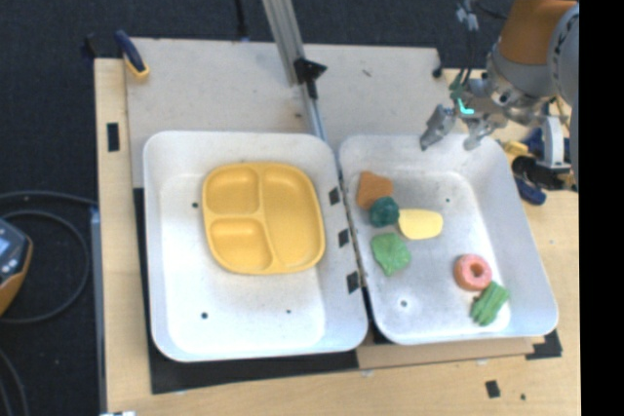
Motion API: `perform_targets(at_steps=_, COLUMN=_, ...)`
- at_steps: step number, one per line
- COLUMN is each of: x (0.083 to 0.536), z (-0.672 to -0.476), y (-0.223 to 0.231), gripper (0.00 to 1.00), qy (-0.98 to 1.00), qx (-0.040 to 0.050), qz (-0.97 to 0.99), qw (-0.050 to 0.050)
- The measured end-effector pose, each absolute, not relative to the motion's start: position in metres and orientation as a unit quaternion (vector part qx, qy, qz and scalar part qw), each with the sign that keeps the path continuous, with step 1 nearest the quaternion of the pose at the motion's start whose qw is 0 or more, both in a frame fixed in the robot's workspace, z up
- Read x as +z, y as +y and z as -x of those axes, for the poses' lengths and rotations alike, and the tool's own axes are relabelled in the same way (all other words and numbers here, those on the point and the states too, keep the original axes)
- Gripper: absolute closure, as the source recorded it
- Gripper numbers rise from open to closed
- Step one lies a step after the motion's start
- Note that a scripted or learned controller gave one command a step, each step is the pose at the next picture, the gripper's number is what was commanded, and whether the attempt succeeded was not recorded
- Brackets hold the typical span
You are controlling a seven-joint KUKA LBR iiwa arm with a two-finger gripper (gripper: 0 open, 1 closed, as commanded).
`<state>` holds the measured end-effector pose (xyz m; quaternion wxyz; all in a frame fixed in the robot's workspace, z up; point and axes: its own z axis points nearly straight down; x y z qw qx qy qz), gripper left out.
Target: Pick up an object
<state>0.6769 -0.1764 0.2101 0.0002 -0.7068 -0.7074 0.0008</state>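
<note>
Right bin (517, 209) holds six small items, none of them lifted. Orange block (373, 187) sits near the bin's left wall; teal lump (383, 211) touches its lower edge. Yellow piece (420, 225) lies just right of the teal lump, touching or nearly so. Green leafy piece (391, 253) lies below those two, near the left wall. Pink donut (473, 272) is toward the lower right, well apart from the cluster; green ridged piece (489, 303) lies just below it, close to the bin's front right corner. Gripper (454, 133) hangs over the bin's back edge, above and to the right of the cluster, not touching any item. Its two fingers (434, 129) are spread, with bare gap between them and nothing pinched. Arm (531, 29) comes in from the right, orange band above the wrist. Left bin (161, 209) holds a yellow tray (263, 216) with three compartments, lying flat. Both bins rest side by side on the bench (214, 88), their inner walls touching.
</note>
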Motion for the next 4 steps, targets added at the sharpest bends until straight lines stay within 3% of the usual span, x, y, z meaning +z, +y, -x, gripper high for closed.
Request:
perform_targets(at_steps=1, x=0.212, z=-0.678, y=-0.176, gripper=0.0, qy=-0.708, qx=-0.0001, qz=0.707, qw=-0.001)
perform_targets(at_steps=2, x=0.17, z=-0.675, y=-0.174, gripper=0.0, qy=-0.708, qx=0.0009, qz=0.706, qw=-0.001)
perform_targets(at_steps=3, x=0.116, z=-0.684, y=-0.171, gripper=0.0, qy=-0.709, qx=0.0011, qz=0.705, qw=0.0)
perform_targets(at_steps=4, x=0.101, z=-0.685, y=-0.172, gripper=0.0, qy=-0.709, qx=0.0007, qz=0.705, qw=-0.001)
